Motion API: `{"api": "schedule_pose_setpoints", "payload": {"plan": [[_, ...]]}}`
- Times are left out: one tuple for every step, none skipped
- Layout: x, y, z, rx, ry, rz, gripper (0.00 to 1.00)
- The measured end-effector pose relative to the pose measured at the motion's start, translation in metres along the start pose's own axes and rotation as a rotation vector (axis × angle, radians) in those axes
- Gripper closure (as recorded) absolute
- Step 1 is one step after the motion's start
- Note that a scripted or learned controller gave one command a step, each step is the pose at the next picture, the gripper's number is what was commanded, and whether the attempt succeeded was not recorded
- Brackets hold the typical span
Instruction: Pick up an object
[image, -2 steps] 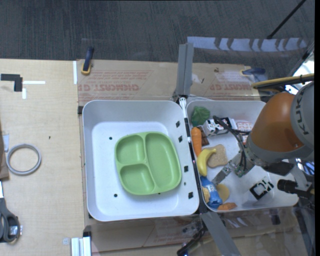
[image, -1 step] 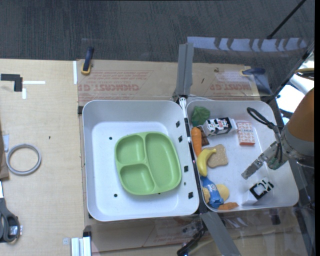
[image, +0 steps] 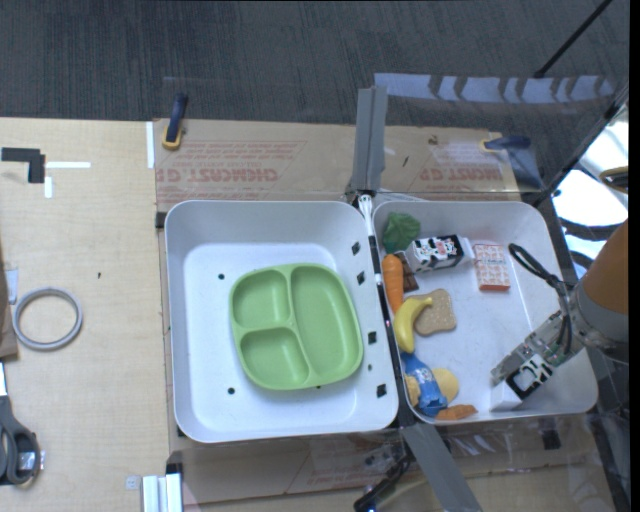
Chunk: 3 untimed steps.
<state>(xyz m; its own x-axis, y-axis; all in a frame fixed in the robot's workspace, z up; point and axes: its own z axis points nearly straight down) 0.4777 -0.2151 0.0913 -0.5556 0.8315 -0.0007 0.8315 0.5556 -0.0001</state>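
The right white bin (image: 520, 225) holds several small objects along its left side. At the top are a green leafy piece (image: 400, 230), a black-and-white cow-print carton (image: 440, 252) and a small orange-patterned box (image: 490, 267). Below them are a carrot (image: 393, 282), a banana (image: 408, 322), a slice of bread (image: 436, 315), a blue packet (image: 422, 388) and a small orange piece (image: 458, 410). My gripper (image: 520, 372) hangs low over the bare lower right part of this bin, apart from all the objects. I see nothing in it.
The left bin (image: 190, 300) holds a green divided plate (image: 297, 325). A black cable (image: 535, 265) loops over the right bin's right side. On the wooden bench to the left lie a tape roll (image: 45, 318) and scissors (image: 15, 455). Cardboard (image: 250, 165) lies behind the bins.
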Motion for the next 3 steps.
{"api": "schedule_pose_setpoints", "payload": {"plan": [[-0.046, 0.08, -0.001, -0.001, -0.002, 0.07, 0.0], [-0.019, 0.162, -0.001, 0.0, -0.001, 0.163, 0.0], [-0.02, 0.162, -0.01, 0.001, -0.004, 0.16, 1.0]]}}
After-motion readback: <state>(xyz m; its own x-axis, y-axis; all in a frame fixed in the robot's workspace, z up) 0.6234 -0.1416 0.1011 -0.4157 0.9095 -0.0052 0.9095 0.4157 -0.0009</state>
